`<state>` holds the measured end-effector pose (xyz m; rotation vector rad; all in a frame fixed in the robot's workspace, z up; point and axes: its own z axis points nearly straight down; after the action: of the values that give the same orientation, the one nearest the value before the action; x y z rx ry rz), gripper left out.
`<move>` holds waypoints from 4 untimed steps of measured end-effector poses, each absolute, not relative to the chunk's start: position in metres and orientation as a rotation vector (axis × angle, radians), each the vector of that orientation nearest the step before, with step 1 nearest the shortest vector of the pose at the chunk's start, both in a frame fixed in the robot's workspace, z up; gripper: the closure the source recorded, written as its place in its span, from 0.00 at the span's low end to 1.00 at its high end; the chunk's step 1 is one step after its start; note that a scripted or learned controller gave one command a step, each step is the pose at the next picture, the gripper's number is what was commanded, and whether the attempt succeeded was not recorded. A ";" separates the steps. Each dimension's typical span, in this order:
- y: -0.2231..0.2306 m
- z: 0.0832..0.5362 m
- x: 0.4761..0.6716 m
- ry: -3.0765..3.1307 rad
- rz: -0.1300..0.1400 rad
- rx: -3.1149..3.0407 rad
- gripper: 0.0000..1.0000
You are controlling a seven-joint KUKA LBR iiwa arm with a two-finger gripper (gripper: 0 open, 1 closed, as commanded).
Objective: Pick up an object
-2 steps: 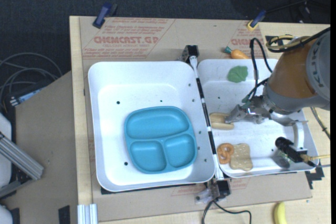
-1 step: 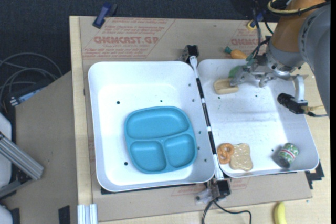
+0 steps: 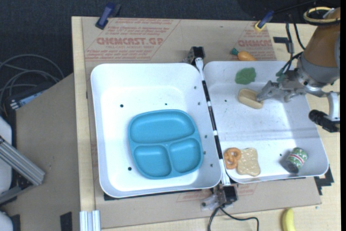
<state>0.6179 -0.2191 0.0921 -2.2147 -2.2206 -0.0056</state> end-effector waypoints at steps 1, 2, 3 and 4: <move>-0.220 0.103 0.619 -2.225 -0.005 -2.219 1.00; -0.224 0.216 0.618 -2.227 -0.003 -2.225 1.00; -0.170 0.201 0.571 -2.222 0.000 -2.218 1.00; -0.171 0.201 0.571 -2.222 0.000 -2.221 0.00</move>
<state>0.5715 -0.1711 0.2011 -2.2206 -2.2216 -0.0001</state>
